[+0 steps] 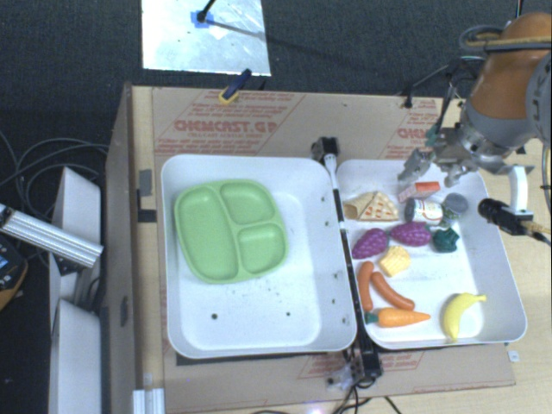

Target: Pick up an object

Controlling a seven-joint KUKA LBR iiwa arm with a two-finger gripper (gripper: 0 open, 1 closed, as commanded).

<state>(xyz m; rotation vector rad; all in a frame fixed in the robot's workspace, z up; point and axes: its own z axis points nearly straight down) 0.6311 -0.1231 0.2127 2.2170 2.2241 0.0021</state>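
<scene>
You see the tabletop (216, 110) carrying two shallow white bins side by side: the left bin (302, 257) holds a green divided plate (231, 229), and the right bin (496, 270) holds the toy food. The arm (509, 76) reaches in from the right and hangs over the far end of the right bin. The gripper (429, 172) sits low there; its fingers look spread apart, with nothing seen between them. Candidate objects: a small can (426, 208) lies just below the fingers on the near side, with its long axis running roughly left to right, and it is the closest thing. A wedge of toast (373, 205) lies beside it to the left; purple grapes (412, 234) and a second purple cluster (371, 243) lie nearer the camera. Further off, note the sausage (392, 291), carrot (402, 318) and banana (458, 312) at the near end, well apart from the gripper. Judgement: the coming move likely needs a short descent toward the can.
</scene>
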